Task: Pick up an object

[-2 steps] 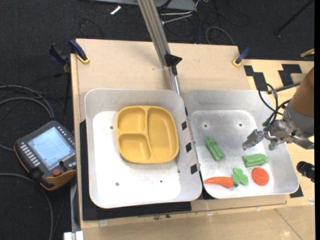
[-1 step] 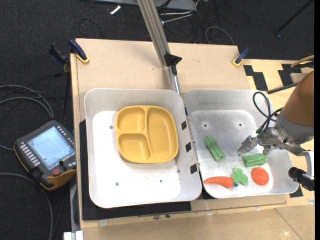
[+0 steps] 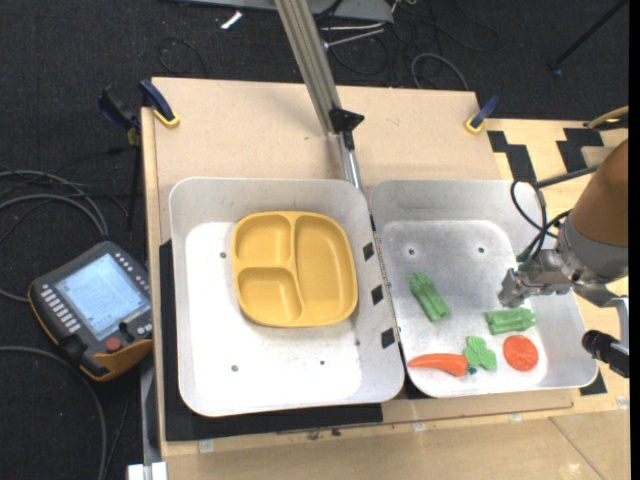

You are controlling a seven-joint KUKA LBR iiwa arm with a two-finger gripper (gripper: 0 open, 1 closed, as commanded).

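Note:
In the right bin (image 3: 440, 233) lie several toy foods. A green pickle-shaped piece (image 3: 429, 296) sits near the middle. An orange carrot (image 3: 440, 363) and a small green leafy piece (image 3: 481, 353) rest by the front wall. A red round slice (image 3: 520, 352) lies at the front right, with a green block (image 3: 510, 320) just behind it. My gripper (image 3: 514, 290) hangs over the bin's right side, directly behind the green block and close above it. I see nothing held between its fingers.
The left bin (image 3: 200, 298) holds a yellow three-part plate (image 3: 296, 268). A slanted metal pole (image 3: 312, 53) crosses the back and ends between the bins. A teach pendant (image 3: 92, 310) lies off the bench to the left. Clamps sit at the board's back corners.

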